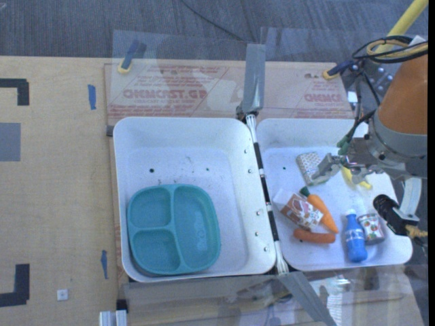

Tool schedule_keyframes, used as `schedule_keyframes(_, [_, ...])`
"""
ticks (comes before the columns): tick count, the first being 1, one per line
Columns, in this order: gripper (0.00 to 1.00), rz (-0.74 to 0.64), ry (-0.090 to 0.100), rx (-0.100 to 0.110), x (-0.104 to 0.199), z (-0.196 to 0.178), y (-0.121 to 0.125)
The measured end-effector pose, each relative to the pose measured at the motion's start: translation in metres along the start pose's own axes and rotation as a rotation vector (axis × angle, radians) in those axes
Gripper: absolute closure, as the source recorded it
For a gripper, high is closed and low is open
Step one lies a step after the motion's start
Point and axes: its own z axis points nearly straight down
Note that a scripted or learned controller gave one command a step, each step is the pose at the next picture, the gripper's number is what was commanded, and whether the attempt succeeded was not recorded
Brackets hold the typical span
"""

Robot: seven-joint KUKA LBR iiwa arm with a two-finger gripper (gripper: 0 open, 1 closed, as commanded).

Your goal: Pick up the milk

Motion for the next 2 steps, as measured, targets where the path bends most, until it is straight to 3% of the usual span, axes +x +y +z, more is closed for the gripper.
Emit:
schedule_keyframes(1, [0.00, -0.149, 0.000, 0.000, 0.057, 0.040, -0.034])
schedule_keyframes(2, [0.00, 0.091, -0.001, -0.003, 0.044, 0.052, -0.024])
